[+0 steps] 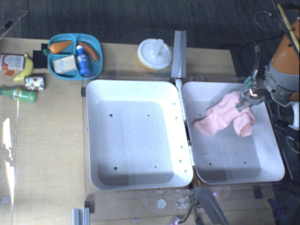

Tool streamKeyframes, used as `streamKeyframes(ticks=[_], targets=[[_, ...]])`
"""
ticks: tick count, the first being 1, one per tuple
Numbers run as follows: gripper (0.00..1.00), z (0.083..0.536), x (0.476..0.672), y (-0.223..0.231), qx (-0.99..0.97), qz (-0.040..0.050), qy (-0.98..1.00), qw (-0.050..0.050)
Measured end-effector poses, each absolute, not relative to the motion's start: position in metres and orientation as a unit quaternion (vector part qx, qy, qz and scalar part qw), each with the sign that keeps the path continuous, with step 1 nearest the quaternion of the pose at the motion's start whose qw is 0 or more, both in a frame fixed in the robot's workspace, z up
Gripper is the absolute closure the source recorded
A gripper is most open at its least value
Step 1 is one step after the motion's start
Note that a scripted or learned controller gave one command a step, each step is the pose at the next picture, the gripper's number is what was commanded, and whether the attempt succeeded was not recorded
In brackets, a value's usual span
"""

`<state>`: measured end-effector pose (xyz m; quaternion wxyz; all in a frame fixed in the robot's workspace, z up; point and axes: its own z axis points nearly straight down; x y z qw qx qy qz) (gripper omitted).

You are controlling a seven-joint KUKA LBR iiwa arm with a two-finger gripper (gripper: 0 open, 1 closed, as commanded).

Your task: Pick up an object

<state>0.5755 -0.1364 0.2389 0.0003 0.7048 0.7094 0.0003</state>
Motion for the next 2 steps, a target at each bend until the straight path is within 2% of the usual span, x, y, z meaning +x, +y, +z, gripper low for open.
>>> streamKeyframes(ticks=[1, 2], targets=[[0.00, 0.1086, 0.5786, -0.0910, 0.678, 0.0017, 0.735, 0.002], [0.00, 0.0991, 0.5712, -0.0917, 0.659, 0.0100, 0.752, 0.012]])
